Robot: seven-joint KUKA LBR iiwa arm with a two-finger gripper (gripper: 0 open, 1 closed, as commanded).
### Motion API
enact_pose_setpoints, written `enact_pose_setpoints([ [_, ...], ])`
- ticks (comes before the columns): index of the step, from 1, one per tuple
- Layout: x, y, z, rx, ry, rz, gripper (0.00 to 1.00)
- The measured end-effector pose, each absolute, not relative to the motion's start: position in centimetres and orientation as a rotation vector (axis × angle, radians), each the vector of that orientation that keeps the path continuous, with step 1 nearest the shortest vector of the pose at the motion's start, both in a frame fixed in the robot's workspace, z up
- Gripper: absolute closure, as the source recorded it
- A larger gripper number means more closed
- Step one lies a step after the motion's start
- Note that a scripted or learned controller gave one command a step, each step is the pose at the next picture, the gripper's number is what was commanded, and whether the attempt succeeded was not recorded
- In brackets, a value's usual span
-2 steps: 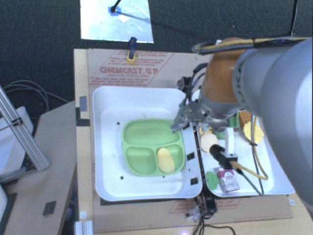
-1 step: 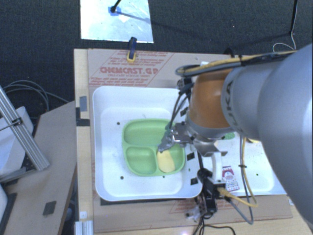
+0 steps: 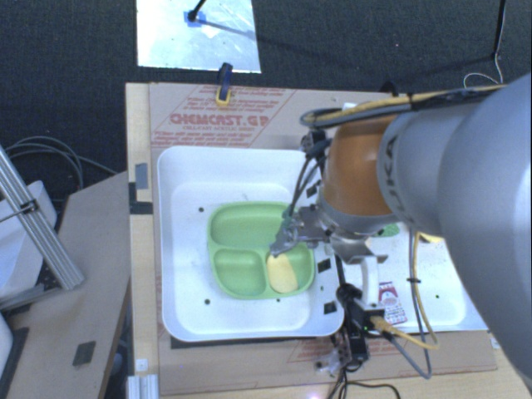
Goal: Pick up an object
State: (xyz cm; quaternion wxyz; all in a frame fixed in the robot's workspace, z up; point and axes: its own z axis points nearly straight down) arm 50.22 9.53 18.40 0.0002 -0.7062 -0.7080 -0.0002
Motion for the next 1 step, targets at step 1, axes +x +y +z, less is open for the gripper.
enact_pose_setpoints([
  [1, 50.31, 9.55, 19.46, -2.215, -2.229, -0.003, 1.0],
])
